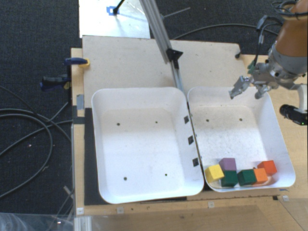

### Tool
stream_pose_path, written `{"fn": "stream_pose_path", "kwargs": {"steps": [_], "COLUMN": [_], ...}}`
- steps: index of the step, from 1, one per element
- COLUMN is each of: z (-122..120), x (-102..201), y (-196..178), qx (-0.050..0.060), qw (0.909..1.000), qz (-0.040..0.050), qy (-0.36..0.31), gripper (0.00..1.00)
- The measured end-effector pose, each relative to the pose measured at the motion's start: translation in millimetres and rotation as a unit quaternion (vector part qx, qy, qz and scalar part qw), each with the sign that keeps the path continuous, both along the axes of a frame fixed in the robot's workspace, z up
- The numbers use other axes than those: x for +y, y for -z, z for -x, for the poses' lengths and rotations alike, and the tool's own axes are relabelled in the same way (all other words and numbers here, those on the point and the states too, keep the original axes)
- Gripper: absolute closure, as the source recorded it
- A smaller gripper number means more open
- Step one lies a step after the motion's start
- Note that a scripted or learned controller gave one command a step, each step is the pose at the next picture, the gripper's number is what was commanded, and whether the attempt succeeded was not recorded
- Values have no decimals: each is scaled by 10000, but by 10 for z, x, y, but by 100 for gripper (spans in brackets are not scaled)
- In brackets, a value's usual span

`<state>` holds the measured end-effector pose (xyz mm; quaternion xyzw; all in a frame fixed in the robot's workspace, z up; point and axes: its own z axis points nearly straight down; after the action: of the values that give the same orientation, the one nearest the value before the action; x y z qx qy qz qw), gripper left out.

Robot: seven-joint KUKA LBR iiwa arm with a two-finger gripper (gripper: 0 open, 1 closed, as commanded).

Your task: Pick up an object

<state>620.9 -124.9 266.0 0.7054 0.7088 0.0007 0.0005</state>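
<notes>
Spanning the frame's centre, the left bin (144,143) offers a bare white floor between raised rims. The right bin (236,129) keeps open floor across its upper half, while the blocks (240,173) crowd its lower edge: yellow, purple, green, orange. Upper right, the gripper (249,87) hovers over that bin's top rim, fingers spread, holding nothing.
</notes>
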Motion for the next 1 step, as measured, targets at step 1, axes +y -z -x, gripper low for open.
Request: {"fn": "stream_pose_path", "kwargs": {"steps": [1], "z": [-141], "x": [-130], "y": [-1539], "qx": [-53], "qw": [10000], "qz": [17], "qy": [-9], "gripper": [0]}}
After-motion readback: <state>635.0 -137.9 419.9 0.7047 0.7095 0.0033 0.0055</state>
